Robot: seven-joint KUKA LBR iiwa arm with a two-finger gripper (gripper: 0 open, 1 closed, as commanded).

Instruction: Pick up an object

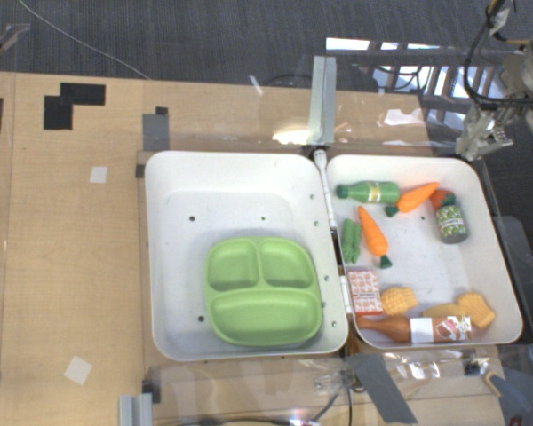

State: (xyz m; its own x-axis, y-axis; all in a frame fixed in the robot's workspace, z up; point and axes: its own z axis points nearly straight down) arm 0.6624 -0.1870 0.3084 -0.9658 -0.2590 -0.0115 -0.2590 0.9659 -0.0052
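Bench w/ 2 bins; tool (485,138) above right bin (480,264) rim.

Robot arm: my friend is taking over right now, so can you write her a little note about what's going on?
End effector: up above the far right corner of the right bin, holding nothing; whether it is open or shut can't be told.
Right bin: green bottle, two carrots, a jar with a red lid, a green pea pod, a small red-and-white box, corn, a brown bottle and a cookie.
Left bin: a green divided plate.
Done: nothing picked up yet.
Left: go down, grab one object, lift it.
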